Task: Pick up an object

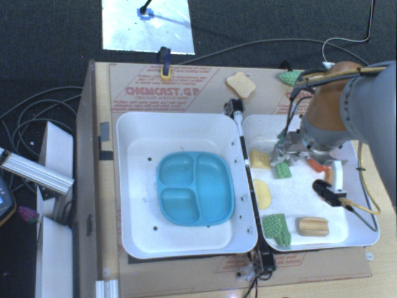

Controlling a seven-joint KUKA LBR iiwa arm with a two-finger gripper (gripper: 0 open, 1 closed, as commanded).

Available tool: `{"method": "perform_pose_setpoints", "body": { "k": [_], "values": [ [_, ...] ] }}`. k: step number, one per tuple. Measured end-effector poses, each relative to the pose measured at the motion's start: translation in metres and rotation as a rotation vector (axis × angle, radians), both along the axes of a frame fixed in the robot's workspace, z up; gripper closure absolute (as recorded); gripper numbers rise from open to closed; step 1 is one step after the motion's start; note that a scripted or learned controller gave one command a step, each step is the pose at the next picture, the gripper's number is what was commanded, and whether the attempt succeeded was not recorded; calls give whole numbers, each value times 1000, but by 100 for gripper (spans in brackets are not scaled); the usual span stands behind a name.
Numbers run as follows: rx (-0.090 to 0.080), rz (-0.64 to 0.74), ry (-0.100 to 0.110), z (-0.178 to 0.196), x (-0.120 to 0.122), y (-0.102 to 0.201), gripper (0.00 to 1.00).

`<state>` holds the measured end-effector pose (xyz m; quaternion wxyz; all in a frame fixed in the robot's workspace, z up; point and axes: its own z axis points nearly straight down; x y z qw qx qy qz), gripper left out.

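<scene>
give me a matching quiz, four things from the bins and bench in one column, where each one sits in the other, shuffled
Things:
1. blue divided plate
2. bread roll
3. toast slice
4. green bumpy piece

Places:
A. on the cardboard behind the bins
B. front of the right bin, by the divider
C. middle of the left bin
D. front of the right bin, toward its outer side

Pairs: 1-C, 2-D, 3-A, 4-B

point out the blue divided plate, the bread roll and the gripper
blue divided plate (195,188), camera view, centre ridge between compartments
bread roll (312,226), camera view, middle of its top
gripper (284,156), camera view, between its fingertips, over the right bin
</scene>
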<state>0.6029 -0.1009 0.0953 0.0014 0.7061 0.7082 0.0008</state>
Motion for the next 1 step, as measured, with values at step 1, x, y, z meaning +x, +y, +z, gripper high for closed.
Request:
{"method": "perform_pose_setpoints", "body": {
  "k": [1],
  "values": [
    [2,1,-1,108,-36,80,100]
  ]
}}
